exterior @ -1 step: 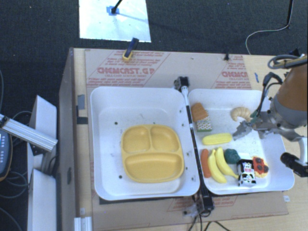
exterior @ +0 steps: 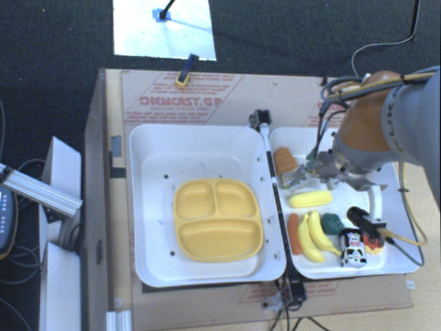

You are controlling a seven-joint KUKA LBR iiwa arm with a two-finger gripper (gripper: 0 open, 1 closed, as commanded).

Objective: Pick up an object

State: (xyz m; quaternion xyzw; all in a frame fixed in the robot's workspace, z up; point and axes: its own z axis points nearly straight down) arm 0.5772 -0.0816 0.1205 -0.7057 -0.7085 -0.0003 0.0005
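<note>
Apparently the gripper [exterior: 298,176] touches the bread [exterior: 284,161]; its spread is unreadable.

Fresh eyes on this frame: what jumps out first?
The yellow divided plate lying alone in the left bin grabs attention first. Next is the grey and orange arm reaching in from the right over the right bin, its hand low beside a brown bread-like piece. Below it cluster toy foods: corn, banana, carrot.

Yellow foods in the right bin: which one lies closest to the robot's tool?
The corn cob, lying crosswise just below the tool; the two bananas lie farther down.
</note>
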